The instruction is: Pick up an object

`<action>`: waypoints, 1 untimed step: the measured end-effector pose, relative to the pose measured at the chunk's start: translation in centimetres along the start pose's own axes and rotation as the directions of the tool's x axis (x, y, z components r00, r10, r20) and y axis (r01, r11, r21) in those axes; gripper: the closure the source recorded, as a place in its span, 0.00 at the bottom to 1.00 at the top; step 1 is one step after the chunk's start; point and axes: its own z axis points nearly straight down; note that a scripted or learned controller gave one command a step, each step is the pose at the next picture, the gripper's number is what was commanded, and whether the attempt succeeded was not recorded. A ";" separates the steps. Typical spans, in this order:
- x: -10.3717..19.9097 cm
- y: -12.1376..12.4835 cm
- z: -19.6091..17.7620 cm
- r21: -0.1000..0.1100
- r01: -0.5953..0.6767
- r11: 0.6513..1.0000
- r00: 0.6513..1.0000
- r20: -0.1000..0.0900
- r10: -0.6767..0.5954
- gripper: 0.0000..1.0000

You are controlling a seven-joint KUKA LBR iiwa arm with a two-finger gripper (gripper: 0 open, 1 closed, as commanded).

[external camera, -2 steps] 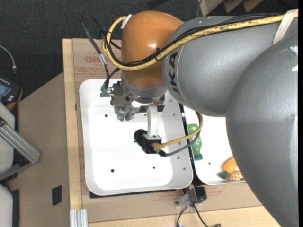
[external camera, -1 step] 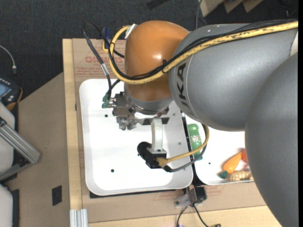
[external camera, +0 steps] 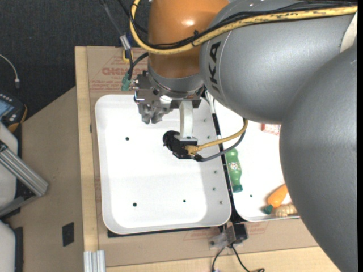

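My gripper [external camera: 151, 114] hangs over the far part of the left white bin [external camera: 119, 208], just above its floor, under the orange wrist band. I see nothing held in it. In the right bin [external camera: 249, 214], a green bottle [external camera: 234, 172] lies along the dividing wall. An orange carrot-like piece [external camera: 277, 195] lies near that bin's front edge, with a pale beige item [external camera: 284, 210] beside it. A red and white item [external camera: 271, 128] shows farther back, partly hidden by the arm.
The large grey arm covers most of the right bin. Both bins rest on a cardboard sheet [external camera: 85, 152]. A metal rail [external camera: 22, 171] lies off the bench at the left.
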 end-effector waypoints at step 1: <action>-0.1 -2.9 5.0 0.011 -0.001 1.000 1.000 0.003 0.001 1.00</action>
